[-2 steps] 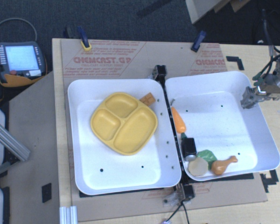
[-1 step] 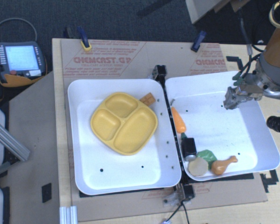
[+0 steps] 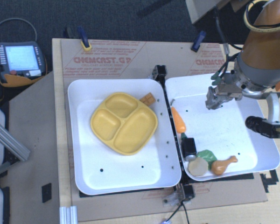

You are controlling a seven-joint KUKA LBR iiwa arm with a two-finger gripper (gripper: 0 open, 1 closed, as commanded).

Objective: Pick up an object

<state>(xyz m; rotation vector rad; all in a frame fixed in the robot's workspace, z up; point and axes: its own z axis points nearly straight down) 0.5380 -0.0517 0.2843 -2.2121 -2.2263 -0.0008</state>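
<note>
- The gripper [image 3: 218, 98] is seen hanging over the upper part of the right bin [image 3: 252, 125]; nothing is seen between its tips, and whether it is spread or closed cannot be told from this angle.
- The step in hand is judged to be the approach: no object has been lifted yet, and a target is not yet clearly committed to.
- The likely candidates are gathered along the right bin's left and lower edge: an orange carrot [image 3: 178, 120] by the dividing wall, a black block [image 3: 189, 147] below it, then a pale round piece [image 3: 198, 166], a green piece [image 3: 207, 157] and a brown drumstick [image 3: 222, 164] clustered together.
- A descent down and to the left is called for next, with the tips lined up across the carrot; being close to the wall, it may be awkward to straddle.
- In the left bin [image 3: 79, 134] a yellow divided plate [image 3: 124, 123] is seen, with a small brown block [image 3: 148, 99] touching its upper right rim.
- Both bins are carried on a cardboard-covered surface [image 3: 107, 55], held by clamps at the far edge.
- A handheld control screen [image 3: 19, 62] is seen at the far left, over dark flooring.
</note>
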